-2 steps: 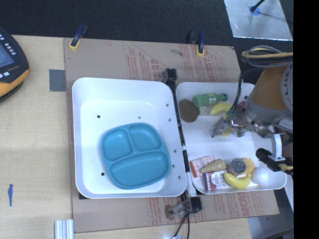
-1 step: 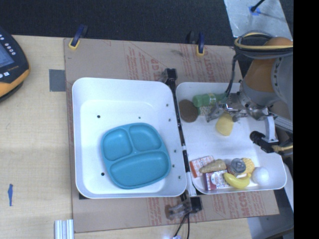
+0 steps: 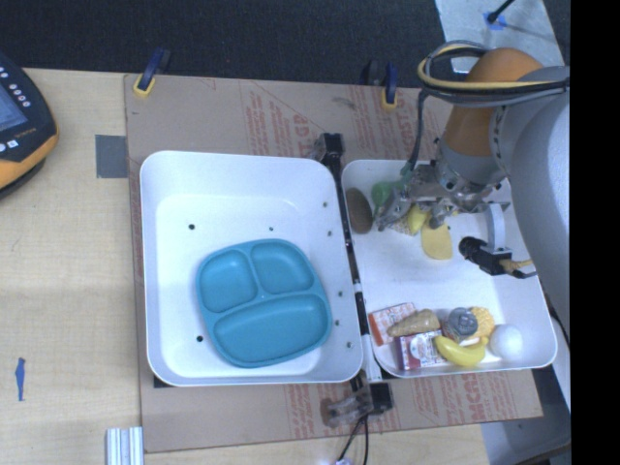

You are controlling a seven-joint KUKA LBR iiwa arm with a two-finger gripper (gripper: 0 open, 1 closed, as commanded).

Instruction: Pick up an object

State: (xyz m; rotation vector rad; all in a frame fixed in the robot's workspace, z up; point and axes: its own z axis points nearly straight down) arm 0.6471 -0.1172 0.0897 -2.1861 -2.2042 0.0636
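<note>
Broadly, the table (image 3: 68, 289) carries 2 white bins side by side. The left bin (image 3: 165, 260) holds a blue divided plate (image 3: 263, 301). The grey arm (image 3: 542, 172) reaches over the right bin (image 3: 426, 289), its hand (image 3: 418, 204) low at the bin's far end among a yellow piece (image 3: 437, 241), a green item (image 3: 384, 192) and a brownish object (image 3: 359, 210); whether it is open or closed I cannot tell. Along the near edge lie a red-and-white packet (image 3: 395, 322), a banana (image 3: 460, 353) and a white egg (image 3: 505, 341).
</note>
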